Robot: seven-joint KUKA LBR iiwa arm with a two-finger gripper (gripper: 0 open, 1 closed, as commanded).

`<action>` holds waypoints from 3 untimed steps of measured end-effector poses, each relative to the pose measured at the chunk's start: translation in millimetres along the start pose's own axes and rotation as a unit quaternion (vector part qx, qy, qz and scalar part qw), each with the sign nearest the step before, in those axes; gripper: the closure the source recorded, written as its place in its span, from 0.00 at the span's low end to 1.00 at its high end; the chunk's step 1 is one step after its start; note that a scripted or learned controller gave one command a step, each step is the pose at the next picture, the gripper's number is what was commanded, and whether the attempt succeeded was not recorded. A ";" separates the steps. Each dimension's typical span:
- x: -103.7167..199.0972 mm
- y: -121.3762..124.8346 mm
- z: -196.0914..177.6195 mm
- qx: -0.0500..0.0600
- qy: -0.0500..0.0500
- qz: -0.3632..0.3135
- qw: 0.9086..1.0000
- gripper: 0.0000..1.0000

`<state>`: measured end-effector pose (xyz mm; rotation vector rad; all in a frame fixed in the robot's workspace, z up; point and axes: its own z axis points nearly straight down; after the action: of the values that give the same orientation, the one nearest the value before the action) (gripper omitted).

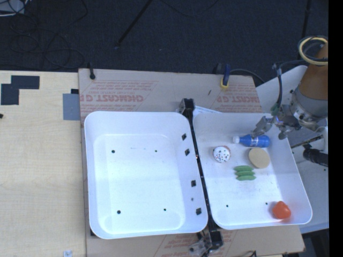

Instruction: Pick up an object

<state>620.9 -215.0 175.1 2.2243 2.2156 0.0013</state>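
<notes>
The right bin (pixel 300 182) holds a blue bottle with a white cap (pixel 252 141), a tan round disc (pixel 259 158), a white ball with dark spots (pixel 221 154), a green pod-shaped piece (pixel 245 172) and an orange-red round object (pixel 281 210) in the near right corner. My gripper (pixel 271 125) hangs at the bin's far right, just above and right of the blue bottle. Its fingers (pixel 263 125) look spread apart, and nothing sits between them.
The left bin (pixel 91 159) lies beside the right one, joined by a black divider bar (pixel 195 165). Both rest on a cardboard sheet (pixel 134 92). Cables and a yellow clip (pixel 224 81) sit behind the bins.
</notes>
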 end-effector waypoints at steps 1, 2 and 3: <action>1.7 18.2 65.7 0.000 0.000 -0.002 1.000 0.00; 3.3 22.7 88.6 0.003 0.000 -0.004 1.000 0.00; 17.0 22.4 74.9 0.002 0.001 -0.003 1.000 0.00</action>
<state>643.5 -198.2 100.3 2.2214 2.2245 -0.0019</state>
